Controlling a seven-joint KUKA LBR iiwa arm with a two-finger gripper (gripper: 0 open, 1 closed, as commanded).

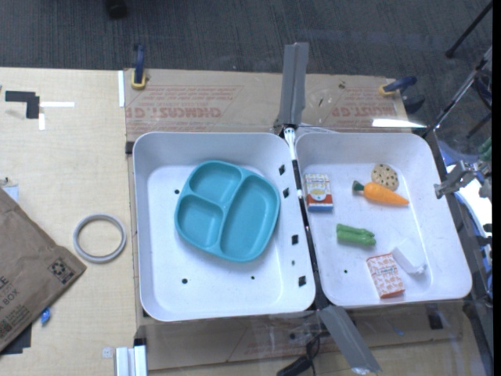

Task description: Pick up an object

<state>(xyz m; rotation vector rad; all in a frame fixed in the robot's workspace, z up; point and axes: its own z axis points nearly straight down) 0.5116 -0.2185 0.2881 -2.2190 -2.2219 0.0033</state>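
Observation:
The left white bin (149, 233) holds a teal divided plate (227, 210), lying flat near its middle. In the right white bin (438, 210) lie several small items. A small red and white carton (318, 192) sits near the left wall. An orange toy carrot (383, 195) rests at the back, with a round cookie (385, 176) just behind it. A green pickle-like piece (355, 235) lies in the middle. At the front right are a flat red and white packet (386, 276) and a small pale translucent piece (409, 259) beside it.
A roll of tape (100, 236) and a brown cardboard box (23, 269) lie on the wooden bench left of the bins. Clamps (139, 67) (399, 86) hold cardboard behind them. A grey upright post (294, 84) stands at the bins' joint. Metal framework (462, 180) edges the right side.

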